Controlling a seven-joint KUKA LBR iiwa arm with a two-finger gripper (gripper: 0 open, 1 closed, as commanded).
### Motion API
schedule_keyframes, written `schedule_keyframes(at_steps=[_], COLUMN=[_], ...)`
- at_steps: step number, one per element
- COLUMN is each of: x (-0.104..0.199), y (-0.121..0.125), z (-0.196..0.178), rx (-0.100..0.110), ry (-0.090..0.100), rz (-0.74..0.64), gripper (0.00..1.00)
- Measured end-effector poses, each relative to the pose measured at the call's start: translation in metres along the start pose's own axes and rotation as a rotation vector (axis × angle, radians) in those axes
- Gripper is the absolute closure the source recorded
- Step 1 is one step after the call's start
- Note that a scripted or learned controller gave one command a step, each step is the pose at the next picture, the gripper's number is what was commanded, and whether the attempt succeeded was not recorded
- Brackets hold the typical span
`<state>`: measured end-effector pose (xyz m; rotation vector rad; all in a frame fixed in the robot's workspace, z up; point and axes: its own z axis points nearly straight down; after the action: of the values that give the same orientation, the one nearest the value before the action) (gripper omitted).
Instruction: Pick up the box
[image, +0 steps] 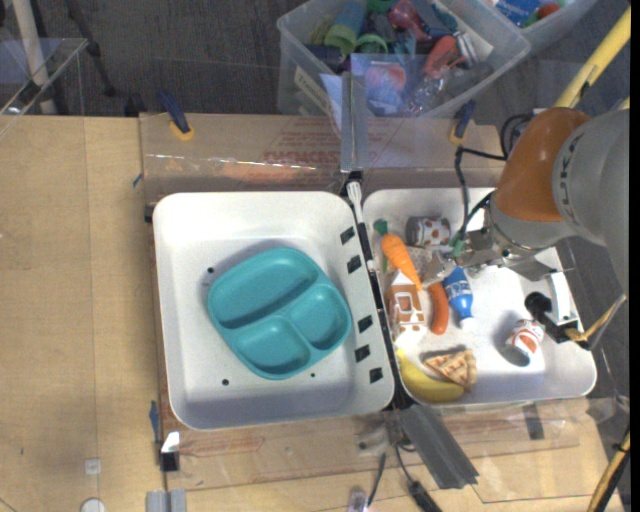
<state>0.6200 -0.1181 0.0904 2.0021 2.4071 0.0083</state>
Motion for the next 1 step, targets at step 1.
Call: schedule_keyframes(at_steps=[1], x=[0.0072], y=[0.0508], z=[0.0012], rx=[0.004], ry=[0.000], rz=[-0.113], gripper=[0.00])
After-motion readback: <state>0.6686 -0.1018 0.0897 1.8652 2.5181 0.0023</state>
